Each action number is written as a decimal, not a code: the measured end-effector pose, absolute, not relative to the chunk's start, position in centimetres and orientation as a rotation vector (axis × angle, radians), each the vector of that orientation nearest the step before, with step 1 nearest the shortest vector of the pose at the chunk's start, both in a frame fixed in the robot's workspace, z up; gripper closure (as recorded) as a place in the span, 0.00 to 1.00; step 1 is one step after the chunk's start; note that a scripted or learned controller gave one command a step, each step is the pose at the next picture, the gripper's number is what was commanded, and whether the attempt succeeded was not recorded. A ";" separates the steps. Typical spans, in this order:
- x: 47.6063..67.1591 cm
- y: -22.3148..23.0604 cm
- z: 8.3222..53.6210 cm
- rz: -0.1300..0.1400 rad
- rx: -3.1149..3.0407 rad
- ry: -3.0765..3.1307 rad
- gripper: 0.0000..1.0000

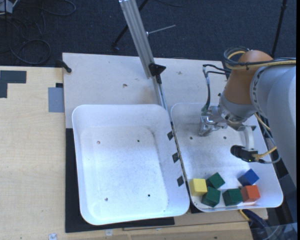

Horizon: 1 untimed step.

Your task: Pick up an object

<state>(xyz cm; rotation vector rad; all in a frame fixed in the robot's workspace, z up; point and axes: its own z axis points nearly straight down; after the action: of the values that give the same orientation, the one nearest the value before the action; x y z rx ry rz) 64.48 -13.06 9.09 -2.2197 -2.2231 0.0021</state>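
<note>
The gripper (206, 128) hangs over the right bin (187, 115) toward its 11 o'clock corner. At the bin's 6 o'clock edge cluster a yellow block (198, 186), three green blocks (215, 180), a blue block (248, 176) and an orange block (250, 193). The left bin (85, 115) sits at 9 o'clock.

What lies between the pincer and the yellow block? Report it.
Bare white bin floor. In the camera view the pincer hangs over the right bin's far end; the yellow block sits near its front, nothing between.
</note>
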 end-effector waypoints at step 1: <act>64.5 -13.0 9.1 0.002 -2.217 -2.224 0.00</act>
<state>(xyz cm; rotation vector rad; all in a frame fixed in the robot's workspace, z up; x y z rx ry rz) 64.47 -13.02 9.09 -2.2175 -2.2244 0.0025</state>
